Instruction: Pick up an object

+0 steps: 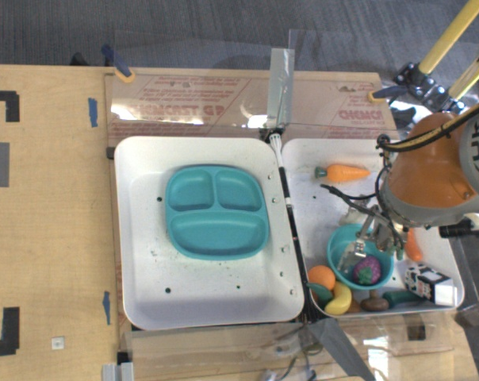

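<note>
1. Left bin [136, 213]: holds a teal divided plate [217, 211].
2. Right bin [319, 193]: carrot [344, 173] at back; teal bowl [358, 256] near front.
3. Gripper [365, 248]: over bowl, above purple ball [369, 271]; finger state indeterminate.

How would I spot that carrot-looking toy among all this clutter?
Look in the right white bin, near its far wall. The orange toy carrot lies alone there, long and tapered with a green tip, well apart from the pile around the teal bowl.

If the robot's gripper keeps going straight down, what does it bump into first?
Probably the purple ball inside the teal bowl. The gripper points down right above it, though height is hard to judge from here.
</note>
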Robot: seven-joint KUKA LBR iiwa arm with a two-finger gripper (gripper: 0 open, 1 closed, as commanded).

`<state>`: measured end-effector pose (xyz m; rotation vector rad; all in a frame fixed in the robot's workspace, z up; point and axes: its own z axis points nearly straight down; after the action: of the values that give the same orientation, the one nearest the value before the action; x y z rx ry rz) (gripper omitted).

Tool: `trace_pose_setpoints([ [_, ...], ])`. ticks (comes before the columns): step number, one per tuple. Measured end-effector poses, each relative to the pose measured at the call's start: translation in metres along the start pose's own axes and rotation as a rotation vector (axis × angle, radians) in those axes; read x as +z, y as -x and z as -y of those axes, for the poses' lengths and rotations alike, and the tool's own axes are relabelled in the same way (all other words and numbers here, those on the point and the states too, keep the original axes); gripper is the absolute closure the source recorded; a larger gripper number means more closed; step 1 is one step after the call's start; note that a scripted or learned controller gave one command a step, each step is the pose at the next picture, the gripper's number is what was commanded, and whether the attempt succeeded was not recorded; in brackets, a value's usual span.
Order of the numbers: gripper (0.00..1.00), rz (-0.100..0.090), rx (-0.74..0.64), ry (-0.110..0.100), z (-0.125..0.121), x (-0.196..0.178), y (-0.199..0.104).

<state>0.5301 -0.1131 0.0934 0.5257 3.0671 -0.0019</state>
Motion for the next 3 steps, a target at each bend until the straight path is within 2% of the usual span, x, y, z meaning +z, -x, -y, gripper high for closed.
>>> trace_pose_setpoints([
  [1, 0.00, -0.035, 0.113, -0.006, -0.001, 0.006, 0.111],
  [2, 0.00, -0.018, 0.110, -0.004, 0.039, 0.003, 0.037],
  [3, 0.00, 0.007, 0.105, -0.002, 0.039, -0.001, -0.010],
])
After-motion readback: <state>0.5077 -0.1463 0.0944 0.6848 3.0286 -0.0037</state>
